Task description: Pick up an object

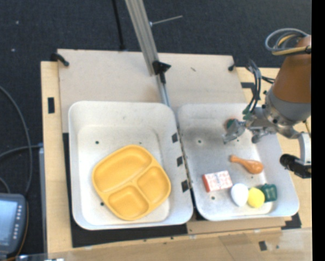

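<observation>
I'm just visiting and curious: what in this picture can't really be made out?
- Gripper: too small and blurred in the camera view to tell open from shut.
- Green thing: partly behind the yellow ball; shape unclear.
- Carton: its print is too small to read.

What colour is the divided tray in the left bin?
Yellow-orange; the divided tray shows clearly in the camera view.
</observation>
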